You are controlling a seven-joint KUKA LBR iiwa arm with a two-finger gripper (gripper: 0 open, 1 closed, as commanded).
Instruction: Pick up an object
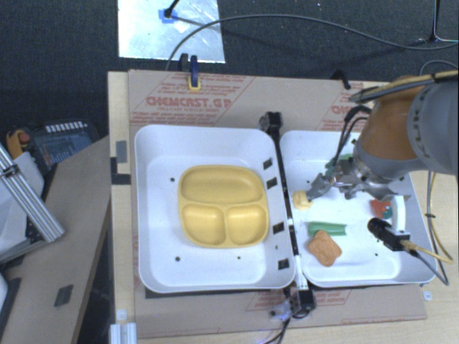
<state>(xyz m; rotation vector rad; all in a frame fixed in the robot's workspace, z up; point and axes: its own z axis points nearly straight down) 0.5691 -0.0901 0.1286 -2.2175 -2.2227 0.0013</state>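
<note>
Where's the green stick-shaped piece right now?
The green stick lies in the right bin, near its left wall, just above the orange-brown piece and below the small yellow piece.

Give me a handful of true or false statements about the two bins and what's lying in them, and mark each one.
1. The yellow divided plate lies in the left bin. True.
2. The green piece lies in the left bin. False: it lies in the right bin, below the arm.
3. The orange-brown piece sits nearer the bottom of the view than the green piece. True.
4. The pincer hangs over the yellow divided plate. False: it is over the right bin, just above the small pale yellow piece.
5. The yellow divided plate has three compartments. True.
6. The red piece lies beside the divider between the bins. False: it lies toward the right bin's far right side.
</note>
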